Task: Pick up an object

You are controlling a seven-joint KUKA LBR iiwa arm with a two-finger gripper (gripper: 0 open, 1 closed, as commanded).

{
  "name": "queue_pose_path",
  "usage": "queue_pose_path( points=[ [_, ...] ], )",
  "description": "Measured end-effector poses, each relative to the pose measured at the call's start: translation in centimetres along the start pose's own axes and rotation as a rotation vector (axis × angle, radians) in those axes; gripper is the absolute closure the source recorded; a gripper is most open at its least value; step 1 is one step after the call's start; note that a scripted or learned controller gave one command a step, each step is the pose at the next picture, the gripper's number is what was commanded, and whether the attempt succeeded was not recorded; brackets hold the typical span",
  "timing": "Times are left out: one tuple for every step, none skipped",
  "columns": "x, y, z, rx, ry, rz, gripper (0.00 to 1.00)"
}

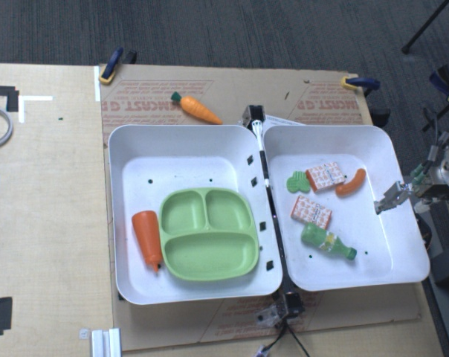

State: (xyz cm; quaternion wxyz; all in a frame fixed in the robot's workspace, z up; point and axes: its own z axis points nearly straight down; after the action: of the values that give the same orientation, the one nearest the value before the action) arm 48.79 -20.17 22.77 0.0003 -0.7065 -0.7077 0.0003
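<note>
The right bin (380, 262) holds a green toy bottle (327, 242) lying on its side. With it are two red-and-white patterned blocks (325, 175) (311, 213), an orange-red sausage (351, 183) and a small green piece (299, 183). In the left bin (128, 155) lie a green divided plate (208, 233) and an orange-red toy carrot (146, 238) beside it. My gripper (394, 197) hangs at the right bin's right wall, right of the sausage and apart from every object. Nothing is seen in it.
A second toy carrot (197, 108) lies on the cardboard behind the left bin. Blue clamps (111, 64) (362, 83) pin the cardboard at its far corners. A black clip (254, 115) sits at the bins' shared far edge. Wooden bench surface extends to the left.
</note>
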Motion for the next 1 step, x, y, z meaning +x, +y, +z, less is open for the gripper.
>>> queue_pose_path(
  points=[
    [5.93, 6.77, 7.13, 0.0, 0.0, -0.16, 0.0]
  ],
)
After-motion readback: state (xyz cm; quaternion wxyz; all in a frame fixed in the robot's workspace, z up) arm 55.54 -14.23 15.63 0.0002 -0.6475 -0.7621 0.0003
